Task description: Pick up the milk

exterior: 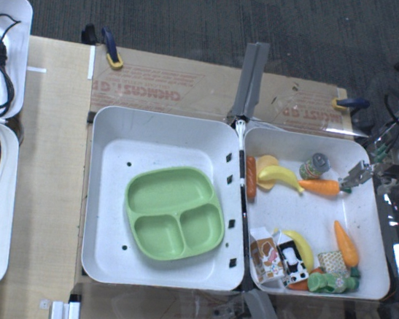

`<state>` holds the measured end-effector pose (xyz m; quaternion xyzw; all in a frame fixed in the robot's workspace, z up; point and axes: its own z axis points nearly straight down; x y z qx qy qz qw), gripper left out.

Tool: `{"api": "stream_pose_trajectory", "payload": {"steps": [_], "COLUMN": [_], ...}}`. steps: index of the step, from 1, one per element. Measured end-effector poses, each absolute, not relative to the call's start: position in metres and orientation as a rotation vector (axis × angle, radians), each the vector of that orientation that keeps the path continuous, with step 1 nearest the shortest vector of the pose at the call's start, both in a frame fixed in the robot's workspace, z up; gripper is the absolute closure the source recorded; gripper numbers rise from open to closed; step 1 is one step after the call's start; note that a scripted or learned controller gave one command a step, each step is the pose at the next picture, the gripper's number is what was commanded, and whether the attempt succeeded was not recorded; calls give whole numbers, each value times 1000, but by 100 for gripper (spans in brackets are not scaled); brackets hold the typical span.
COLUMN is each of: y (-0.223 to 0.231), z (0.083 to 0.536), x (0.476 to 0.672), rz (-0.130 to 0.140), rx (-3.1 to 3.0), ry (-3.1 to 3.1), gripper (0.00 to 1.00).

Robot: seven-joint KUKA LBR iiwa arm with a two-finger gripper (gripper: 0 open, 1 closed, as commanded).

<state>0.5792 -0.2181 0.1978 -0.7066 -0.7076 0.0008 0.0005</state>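
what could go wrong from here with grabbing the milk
The milk carton is packed tight in the right bin's near corner, touching a black-and-white carton and a banana, so the fingers may find no gap, or catch a neighbour instead. The gripper sits at the far side by a carrot and a can, and could knock them when it moves off.

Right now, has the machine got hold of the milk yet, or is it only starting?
Only starting, it seems. Nothing looks done: the milk carton lies among other toy foods at the near end of the right bin, untouched. In hand: the pincer sits at the bin's far right side, beside a carrot, away from the carton. Left to do: move to the carton, grip it and lift it.
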Motion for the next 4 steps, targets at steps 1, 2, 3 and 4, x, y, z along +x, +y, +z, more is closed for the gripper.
{"api": "stream_pose_trajectory", "payload": {"steps": [1, 2, 3, 4], "y": [-222, -161, -190, -98], "z": [219, 106, 136, 91], "x": [512, 549, 538, 546], "rz": [4, 5, 2, 5], "rx": [-2463, -2522, -2366, -2489], "ry": [-1946, -1869, -2067, -1913], "gripper": [0, 0, 0, 0]}}
